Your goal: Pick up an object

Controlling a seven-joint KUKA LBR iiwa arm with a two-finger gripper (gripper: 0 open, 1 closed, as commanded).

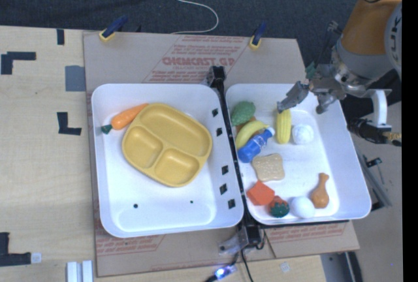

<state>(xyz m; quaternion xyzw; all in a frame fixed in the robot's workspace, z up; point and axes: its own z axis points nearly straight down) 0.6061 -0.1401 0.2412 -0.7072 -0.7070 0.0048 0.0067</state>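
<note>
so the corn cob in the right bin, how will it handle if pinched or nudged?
The corn cob looks like rigid toy plastic, so probably stiff and light. Its rounded, elongated shape may roll sideways when nudged. The white ball sits close beside it and could get bumped.

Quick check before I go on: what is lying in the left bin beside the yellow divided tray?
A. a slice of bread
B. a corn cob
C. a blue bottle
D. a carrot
D: the carrot lies at the upper-left edge of the yellow tray in the left bin.
</note>
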